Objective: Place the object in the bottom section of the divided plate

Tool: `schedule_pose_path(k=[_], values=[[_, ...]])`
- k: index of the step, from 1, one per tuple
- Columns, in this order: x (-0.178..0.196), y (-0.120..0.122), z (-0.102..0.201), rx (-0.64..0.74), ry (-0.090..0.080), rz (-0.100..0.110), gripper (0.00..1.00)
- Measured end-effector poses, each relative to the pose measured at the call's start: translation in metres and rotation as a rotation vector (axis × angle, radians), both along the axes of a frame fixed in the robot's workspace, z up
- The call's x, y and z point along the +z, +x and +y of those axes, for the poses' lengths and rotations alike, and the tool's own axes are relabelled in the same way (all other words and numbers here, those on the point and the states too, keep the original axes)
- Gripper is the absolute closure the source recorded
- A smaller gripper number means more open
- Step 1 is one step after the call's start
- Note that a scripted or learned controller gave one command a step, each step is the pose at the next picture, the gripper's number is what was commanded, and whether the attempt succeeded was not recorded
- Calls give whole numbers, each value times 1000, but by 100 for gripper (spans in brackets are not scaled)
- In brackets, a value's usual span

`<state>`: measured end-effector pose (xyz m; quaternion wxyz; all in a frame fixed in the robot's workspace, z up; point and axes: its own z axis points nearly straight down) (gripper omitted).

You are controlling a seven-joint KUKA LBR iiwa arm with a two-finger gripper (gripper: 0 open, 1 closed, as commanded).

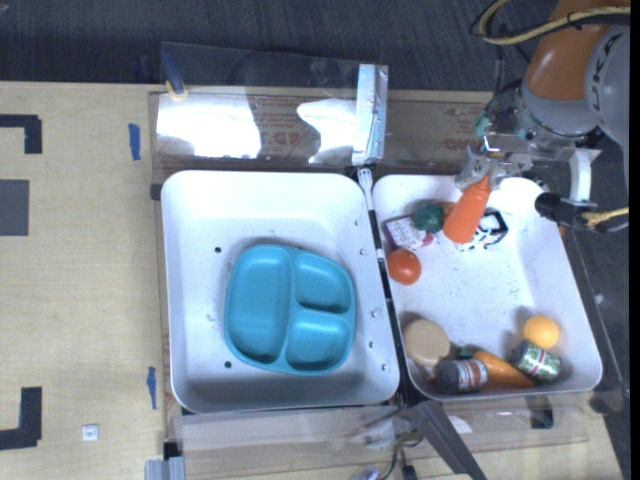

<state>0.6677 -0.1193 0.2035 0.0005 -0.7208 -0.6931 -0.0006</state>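
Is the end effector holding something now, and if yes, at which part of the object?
Yes. The end effector holds the orange carrot by its upper tip; the carrot hangs tilted over the right bin.

My wrist carries an orange band (560, 68) above an orange carrot (466, 211). The divided plate (290, 308) is turquoise in a white bin (190, 268). The bench (75, 268) is pale wood with black marks.
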Motion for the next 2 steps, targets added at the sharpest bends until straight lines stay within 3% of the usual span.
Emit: schedule_pose_path(k=[1, 2], values=[[-20, -1, 86, -105, 2, 6, 100], [-18, -98, 127, -308, -2, -3, 100]])
